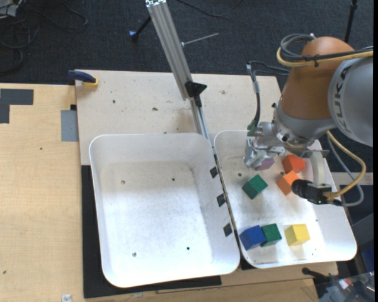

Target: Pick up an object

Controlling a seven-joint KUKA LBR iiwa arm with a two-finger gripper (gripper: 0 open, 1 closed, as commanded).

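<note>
Seemingly the gripper (263,155) is hovering over a pale purple block (263,163) near the right bin's (340,247) far edge; grip state unclear. Block looking light, rigid; best pinching opposite flat faces.

Smooth white plastic bins (151,231) — matt wooden bench (31,187), metal rail (173,46).

I see the pincer (259,156) low in the right bin (340,247), just above a purple block (264,163). Green (255,186), orange (294,163), blue (252,236) and yellow (297,234) blocks lie around it.
</note>
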